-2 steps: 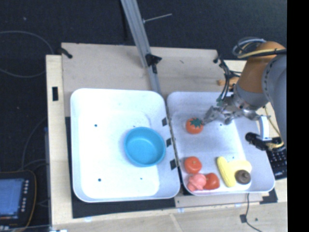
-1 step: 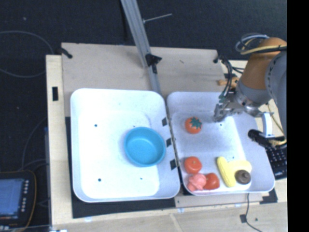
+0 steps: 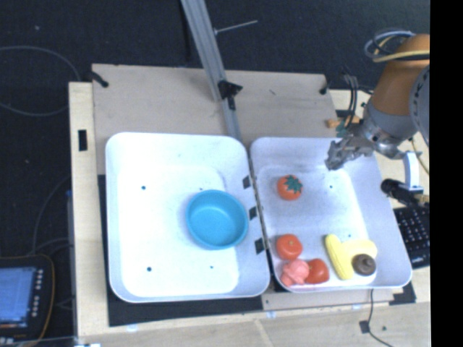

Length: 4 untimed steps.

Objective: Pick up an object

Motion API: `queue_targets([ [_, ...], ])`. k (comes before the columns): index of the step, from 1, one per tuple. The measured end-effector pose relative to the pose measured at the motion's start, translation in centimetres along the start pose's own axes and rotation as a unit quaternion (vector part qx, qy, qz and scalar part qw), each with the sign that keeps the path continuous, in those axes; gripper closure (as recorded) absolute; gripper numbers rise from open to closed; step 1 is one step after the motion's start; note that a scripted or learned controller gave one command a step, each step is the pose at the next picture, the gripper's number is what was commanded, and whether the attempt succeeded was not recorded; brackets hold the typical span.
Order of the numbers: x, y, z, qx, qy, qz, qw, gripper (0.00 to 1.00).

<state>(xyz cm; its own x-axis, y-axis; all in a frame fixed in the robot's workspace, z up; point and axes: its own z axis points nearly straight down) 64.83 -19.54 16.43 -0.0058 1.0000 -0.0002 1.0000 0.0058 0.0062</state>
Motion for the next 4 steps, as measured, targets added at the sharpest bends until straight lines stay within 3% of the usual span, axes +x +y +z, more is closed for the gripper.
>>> queue_targets([
  [1,0.2,0.5,-6.7,-0.001,0.000,-0.001,1.0000,1.00],
  [2,0.1,0.6,-7.0,0.001,-0.001,-0.003,1.0000,1.00],
  [4,10.3,-1.6,-6.2,0.004,0.001,-0.001,1.0000,1.00],
])
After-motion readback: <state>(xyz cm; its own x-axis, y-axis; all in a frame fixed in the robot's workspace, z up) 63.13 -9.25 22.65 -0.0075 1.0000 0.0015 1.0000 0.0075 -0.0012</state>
